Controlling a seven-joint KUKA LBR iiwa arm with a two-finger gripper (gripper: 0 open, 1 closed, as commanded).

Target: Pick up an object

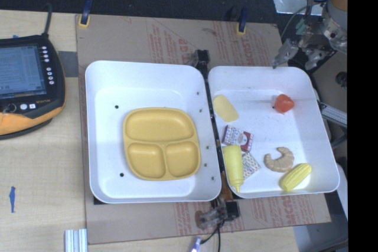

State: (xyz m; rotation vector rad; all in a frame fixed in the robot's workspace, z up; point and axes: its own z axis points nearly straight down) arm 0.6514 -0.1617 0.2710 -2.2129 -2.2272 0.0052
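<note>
Candidate objs all lie in right bin [307,82]: red piece [283,103], croissant [279,159], corn [295,177], yellow bottle [233,166]. None lifted. Gripper [295,51] hangs beyond bin's far rim, grip state can't tell, nothing seen held. Whole pick left: descend, grasp, lift.

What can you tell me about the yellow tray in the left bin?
The yellow tray is a rounded, matte, plastic-looking plate split into three compartments: one wide one across the far side and two smaller ones nearer the camera. It lies flat and upright on the floor of the left bin, roughly centred, apart from the walls, with nothing in it.
</note>
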